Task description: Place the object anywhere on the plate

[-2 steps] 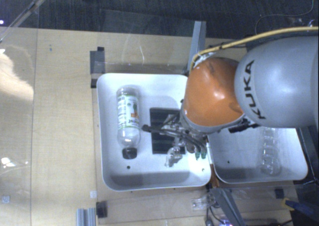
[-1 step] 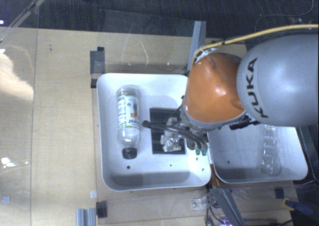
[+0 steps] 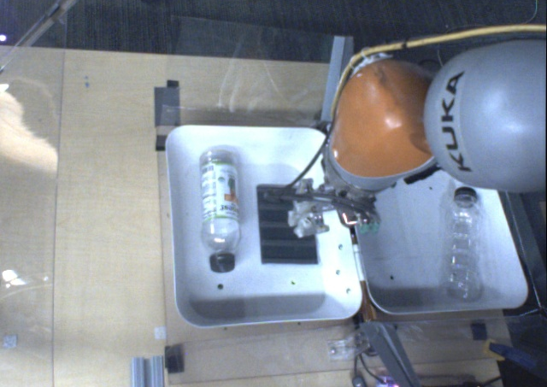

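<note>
White plastic frames the scene: two shallow bins sit side by side on a pale wooden bench, and I take the left bin (image 3: pixel 184 287) as my landmark. Inside it, toward its left wall, a clear bottle (image 3: pixel 219 206) lies on its side with its dark cap pointing at the bin's near edge; its label is white with green and orange print, too blurred for me to read. At the bin's middle lies a flat black slab (image 3: pixel 278 236), which I judge to be the plate the task names, lying low and level so anything can be set down on it.

Directly above that slab's right half hangs the gripper (image 3: pixel 305 221), carried by the grey arm (image 3: pixel 487 116) that reaches in from beyond the bin's right wall; the orange band sits just above the wrist. I can't tell whether the gripper carries anything or how its jaws stand (metal and cable blur together there).

In the neighbouring right bin (image 3: pixel 402 300), a second clear bottle (image 3: pixel 462 244), unlabelled, lies near the far-right side.

Only one word reads cleanly: "KUKA", in black letters on the arm's grey casing.
</note>
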`<state>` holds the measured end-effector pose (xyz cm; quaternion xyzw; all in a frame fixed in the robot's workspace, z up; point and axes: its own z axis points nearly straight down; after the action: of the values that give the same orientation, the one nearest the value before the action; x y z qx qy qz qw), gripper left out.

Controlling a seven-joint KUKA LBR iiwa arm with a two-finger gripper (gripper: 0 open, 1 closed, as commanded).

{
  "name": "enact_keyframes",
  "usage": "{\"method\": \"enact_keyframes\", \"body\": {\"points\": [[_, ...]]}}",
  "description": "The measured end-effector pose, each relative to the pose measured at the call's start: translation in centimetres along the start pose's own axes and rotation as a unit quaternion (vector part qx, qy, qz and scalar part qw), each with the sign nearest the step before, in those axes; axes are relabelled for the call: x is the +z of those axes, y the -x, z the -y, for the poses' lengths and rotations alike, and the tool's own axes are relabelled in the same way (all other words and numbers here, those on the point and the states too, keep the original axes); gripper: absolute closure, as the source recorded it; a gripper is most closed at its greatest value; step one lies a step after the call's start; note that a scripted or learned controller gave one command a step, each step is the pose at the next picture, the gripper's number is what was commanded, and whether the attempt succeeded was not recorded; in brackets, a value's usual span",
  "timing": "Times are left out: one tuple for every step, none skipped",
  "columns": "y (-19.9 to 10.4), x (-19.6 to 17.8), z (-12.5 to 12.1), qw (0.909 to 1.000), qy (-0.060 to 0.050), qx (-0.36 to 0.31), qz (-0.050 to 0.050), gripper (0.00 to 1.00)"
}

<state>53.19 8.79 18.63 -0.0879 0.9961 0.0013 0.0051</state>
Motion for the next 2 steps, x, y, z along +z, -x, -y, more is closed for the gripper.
{"method": "enact_keyframes", "body": {"points": [[0.0, 0.0, 0.0, 1.0000, 0.000, 0.000, 0.000, 0.00], [-2.8, 0.0, 0.0, 0.9974, 0.000, -0.072, -0.001, 0.00]]}}
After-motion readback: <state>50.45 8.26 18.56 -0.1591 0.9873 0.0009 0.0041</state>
